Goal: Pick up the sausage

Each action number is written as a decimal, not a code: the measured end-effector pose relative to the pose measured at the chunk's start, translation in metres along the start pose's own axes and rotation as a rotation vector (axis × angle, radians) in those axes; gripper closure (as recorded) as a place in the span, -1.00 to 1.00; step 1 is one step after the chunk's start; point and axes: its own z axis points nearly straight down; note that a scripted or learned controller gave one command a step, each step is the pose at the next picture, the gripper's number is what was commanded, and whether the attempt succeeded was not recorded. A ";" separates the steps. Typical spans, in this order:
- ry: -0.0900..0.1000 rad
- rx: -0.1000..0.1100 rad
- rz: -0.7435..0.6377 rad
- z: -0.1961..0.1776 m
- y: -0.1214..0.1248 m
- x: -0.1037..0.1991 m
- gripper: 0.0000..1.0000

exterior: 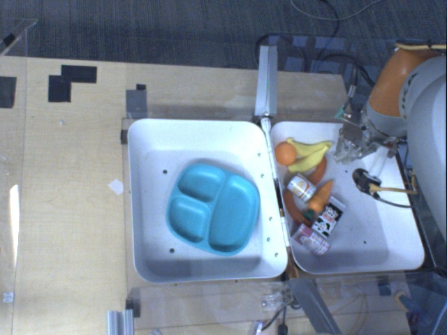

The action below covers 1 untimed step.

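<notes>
A reddish-brown sausage (292, 210) lies in the left part of the right bin (391, 246), partly tucked under a small can (300, 187) and an orange carrot (320, 197). My gripper (347, 147) hangs over the back of that bin, just right of a yellow banana (308, 156). It is well up and to the right of the sausage, and nothing shows between it and the bin floor.
An orange fruit (284, 153) sits beside the banana. A black-and-white packet (327, 219) and a pink wrapped packet (311, 239) lie below the carrot. The left bin (147, 187) holds a blue divided plate (213, 208). A metal divider (266, 82) stands between the bins.
</notes>
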 end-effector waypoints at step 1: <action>-0.002 0.005 -0.145 0.011 -0.032 -0.054 1.00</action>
